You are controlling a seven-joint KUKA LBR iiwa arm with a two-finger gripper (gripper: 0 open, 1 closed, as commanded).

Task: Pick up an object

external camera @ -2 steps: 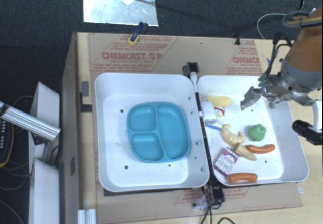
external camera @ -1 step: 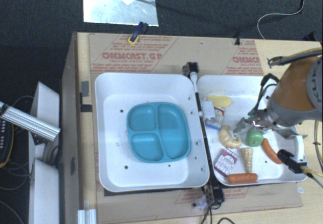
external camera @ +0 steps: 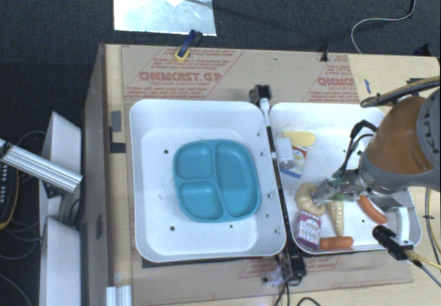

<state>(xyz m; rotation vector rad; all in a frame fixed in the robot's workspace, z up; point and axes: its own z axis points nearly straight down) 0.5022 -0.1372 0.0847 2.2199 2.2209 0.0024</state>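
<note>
Camera view: gripper (external camera: 325, 192) low in right bin (external camera: 324, 115), amid toy food. Jaw state: cannot tell. Nearest item, banana (external camera: 307, 197), lies just left of it, touching corn (external camera: 337, 216). Looks light, stiff, smooth plastic; best pinched across narrow middle.

Two white bins are seen side by side on the bench. A blue divided plate (external camera: 216, 180) is sat in the left bin (external camera: 155, 160). The right bin (external camera: 331, 122) is cluttered with toy food: a banana (external camera: 299, 138), a croissant (external camera: 306, 199), a corn cob (external camera: 336, 216), a couple of sausages (external camera: 335, 243) and a small packet (external camera: 309, 229). The gripper (external camera: 324, 191) is parked low over the croissant.
</note>
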